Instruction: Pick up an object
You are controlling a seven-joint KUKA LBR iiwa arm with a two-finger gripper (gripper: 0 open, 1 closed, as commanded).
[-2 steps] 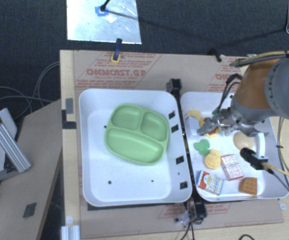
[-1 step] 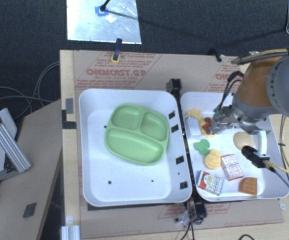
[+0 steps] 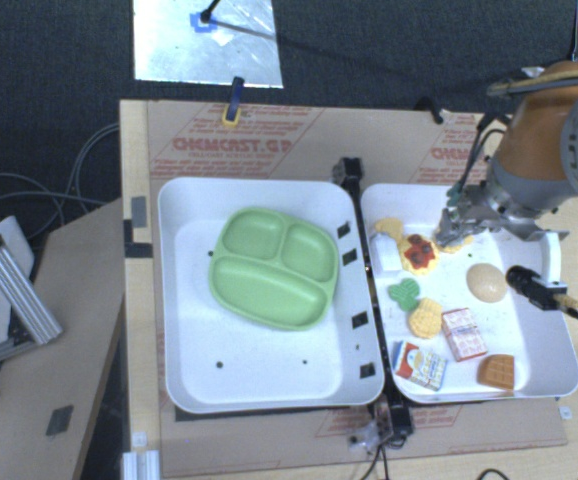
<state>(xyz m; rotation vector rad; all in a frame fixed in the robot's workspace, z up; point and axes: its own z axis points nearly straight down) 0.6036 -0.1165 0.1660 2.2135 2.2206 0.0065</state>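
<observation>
Look at the red and yellow toy food in the right bin. It lies near the bin's back left part, close to the wall between the two bins. It looks like a small pizza slice with red bits on top, and its long side seems to run from the top to the bottom of the view, tipped a little.

The gripper sits just to the right of it and a bit further back, down low by the bin floor. So the toy lies to the gripper's left and a little toward you. You cannot tell if the gripper is spread or squeezed, because the arm hides it. Nothing shows as being held.

A small yellow piece lies just behind the toy. A green toy and a yellow pineapple toy lie in front of it. A tan egg shape lies to the right.

The left bin holds a green tray, well apart from the arm.
</observation>
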